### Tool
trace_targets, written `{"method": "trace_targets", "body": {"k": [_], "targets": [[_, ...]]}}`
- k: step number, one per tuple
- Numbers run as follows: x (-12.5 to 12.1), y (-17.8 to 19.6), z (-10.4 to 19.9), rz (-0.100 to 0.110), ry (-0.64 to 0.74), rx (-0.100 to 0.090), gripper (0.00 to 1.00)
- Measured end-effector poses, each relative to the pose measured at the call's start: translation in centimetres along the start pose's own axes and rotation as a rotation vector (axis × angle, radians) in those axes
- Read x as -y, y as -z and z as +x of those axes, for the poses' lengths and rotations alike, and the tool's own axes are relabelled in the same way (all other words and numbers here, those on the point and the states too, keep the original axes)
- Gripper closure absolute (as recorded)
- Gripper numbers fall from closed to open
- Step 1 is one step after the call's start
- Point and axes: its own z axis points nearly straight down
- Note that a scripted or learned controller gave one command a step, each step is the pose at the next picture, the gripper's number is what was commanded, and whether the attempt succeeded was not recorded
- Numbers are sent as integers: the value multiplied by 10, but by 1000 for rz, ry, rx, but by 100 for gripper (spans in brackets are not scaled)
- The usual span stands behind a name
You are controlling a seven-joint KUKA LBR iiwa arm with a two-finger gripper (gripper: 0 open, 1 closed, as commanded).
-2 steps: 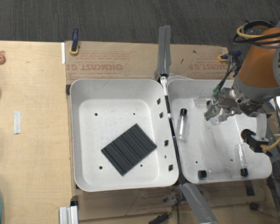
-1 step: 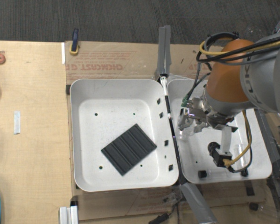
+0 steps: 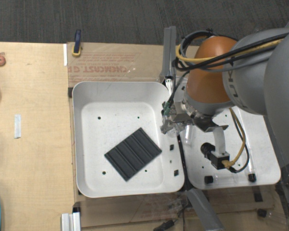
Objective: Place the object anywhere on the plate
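Arm over the seam between the two bins, dark ribbed plate lying in the left bin

The gripper hangs below the orange band of the grey arm, above the wall where the left bin and the right bin meet; whether its fingers are apart or together I cannot tell, since the wrist hides them from above; the plate, a dark grey ribbed slab turned at a slant, lies flat on the left bin's floor, to the left of the gripper and a little nearer the camera, apart from it; yellow and black cables loop off the wrist over the right bin; both bins sit on the pale wooden counter
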Motion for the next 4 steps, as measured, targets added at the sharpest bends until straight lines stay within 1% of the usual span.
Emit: {"method": "trace_targets", "body": {"k": [1,2,3,4], "targets": [[-35,13,26,-1,221,1,100],[30,0,8,0,456,0,100],[-31,1,10,-4,902,1,100],[30,1,-38,-3,1084,0,100]]}}
